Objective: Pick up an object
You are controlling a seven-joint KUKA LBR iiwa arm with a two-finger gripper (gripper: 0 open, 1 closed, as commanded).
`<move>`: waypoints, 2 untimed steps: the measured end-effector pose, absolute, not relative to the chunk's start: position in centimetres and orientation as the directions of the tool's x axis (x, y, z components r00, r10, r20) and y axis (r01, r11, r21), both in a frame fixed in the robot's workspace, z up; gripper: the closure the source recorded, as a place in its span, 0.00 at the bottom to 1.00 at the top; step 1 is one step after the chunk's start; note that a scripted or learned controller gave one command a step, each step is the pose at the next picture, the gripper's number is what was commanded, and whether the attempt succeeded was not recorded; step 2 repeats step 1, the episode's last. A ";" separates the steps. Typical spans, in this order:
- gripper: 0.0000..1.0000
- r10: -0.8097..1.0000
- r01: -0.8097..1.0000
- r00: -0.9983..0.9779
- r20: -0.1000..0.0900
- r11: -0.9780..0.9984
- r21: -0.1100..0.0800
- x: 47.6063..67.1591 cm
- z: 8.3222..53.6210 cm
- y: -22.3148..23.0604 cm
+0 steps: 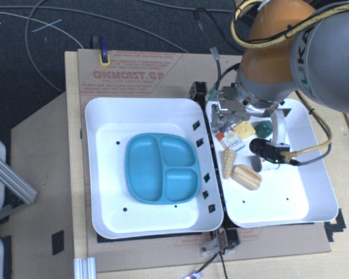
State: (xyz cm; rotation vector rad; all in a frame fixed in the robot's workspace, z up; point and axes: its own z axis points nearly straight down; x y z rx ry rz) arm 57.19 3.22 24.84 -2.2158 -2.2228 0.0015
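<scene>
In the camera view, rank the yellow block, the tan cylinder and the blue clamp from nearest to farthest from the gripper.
1. Yellow block, right bin, just beside the gripper.
2. Tan cylinder, right bin, lower in the picture.
3. Blue clamp, board's far left corner, beyond the left bin.

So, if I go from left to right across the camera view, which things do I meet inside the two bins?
Blue divided plate → pale ridged stick → tan cylinder → teal object.
</scene>
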 end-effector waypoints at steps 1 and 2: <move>1.00 1.000 1.000 -0.003 0.001 0.003 -0.004 56.6 23.9 8.4; 1.00 1.000 1.000 -0.003 0.001 0.003 -0.004 56.6 23.9 8.4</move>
